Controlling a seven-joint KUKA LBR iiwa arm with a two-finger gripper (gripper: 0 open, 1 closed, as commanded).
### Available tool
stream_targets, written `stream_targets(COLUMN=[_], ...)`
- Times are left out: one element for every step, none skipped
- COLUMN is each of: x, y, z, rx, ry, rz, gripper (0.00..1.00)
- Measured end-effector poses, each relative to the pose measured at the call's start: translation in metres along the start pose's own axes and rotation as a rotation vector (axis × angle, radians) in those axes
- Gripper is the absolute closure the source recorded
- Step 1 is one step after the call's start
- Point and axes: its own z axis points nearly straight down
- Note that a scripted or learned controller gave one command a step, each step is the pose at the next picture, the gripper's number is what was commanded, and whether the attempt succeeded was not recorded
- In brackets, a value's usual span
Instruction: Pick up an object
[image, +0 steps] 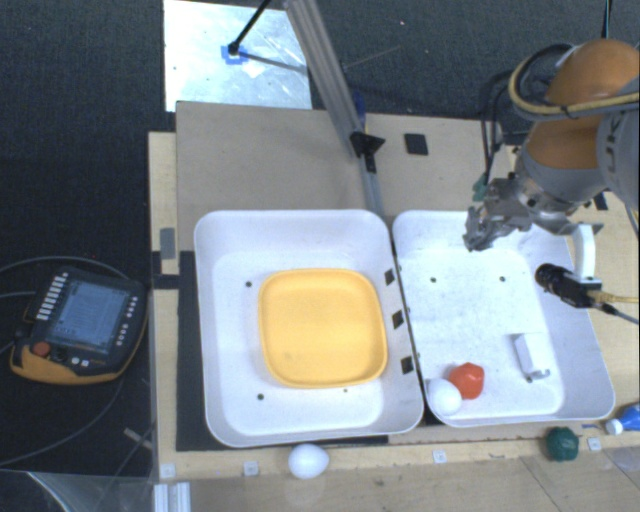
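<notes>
The gripper is being held over the far left corner of the right bin, above bare white floor and well apart from anything that could be picked up. How far it is standing open cannot be told from this slant, and nothing is being seen in its hold.

The likely targets are being kept together at the near edge of that bin. A red ball, smooth and slightly glossy, is lying just beside a white ball, the two looking as if they are touching, probably because round things are being rolled into the low corner. A small grey piece, pale and bent like a bracket, is lying flat to their right, apart from both.

The left bin is being taken up by a yellow plate, square with rounded corners and a matte plastic look; being flat and wide, it is judged a poor fit for a two-finger grasp.

On the desk, outside the bins, a white egg and a green ball are lying by the near rim.
</notes>
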Motion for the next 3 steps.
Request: stream_targets(x=[0.056, 0.102, 0.155], y=[-0.004, -0.021, -0.041], z=[0.007, 0.016, 0.018], rx=[0.001, 0.002, 0.002], ry=[0.0, 0.0, 0.0], rz=[0.0, 0.0, -0.001], gripper=[1.0, 1.0, 1.0])
